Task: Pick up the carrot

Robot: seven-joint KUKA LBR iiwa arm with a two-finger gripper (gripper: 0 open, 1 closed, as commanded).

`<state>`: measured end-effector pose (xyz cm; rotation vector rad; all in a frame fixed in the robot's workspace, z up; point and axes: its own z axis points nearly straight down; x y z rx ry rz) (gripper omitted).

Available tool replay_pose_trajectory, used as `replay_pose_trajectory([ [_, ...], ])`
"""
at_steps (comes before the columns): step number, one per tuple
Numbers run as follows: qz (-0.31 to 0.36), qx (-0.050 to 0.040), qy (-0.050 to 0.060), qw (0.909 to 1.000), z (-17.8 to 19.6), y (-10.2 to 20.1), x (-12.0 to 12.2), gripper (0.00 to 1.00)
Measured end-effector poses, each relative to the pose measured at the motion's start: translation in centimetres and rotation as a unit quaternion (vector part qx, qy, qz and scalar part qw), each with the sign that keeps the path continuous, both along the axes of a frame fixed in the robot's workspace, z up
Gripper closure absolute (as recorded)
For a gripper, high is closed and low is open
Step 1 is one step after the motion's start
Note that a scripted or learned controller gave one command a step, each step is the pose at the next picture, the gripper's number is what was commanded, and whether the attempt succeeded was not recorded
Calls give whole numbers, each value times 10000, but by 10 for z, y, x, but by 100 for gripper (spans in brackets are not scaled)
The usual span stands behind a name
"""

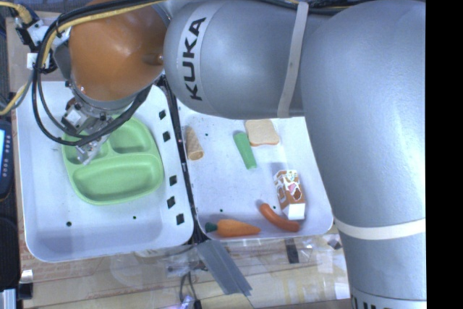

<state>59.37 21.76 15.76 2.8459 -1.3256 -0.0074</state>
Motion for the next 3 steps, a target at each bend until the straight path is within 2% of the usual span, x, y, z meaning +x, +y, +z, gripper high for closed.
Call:
replay_pose_trajectory([
  [1,3303,11,2,9439,16,2,-44,100],
  [2,3310,20,9,9436,25,4,-44,100],
  [3,2087,5,-3,9780,32,0,-49,100],
])
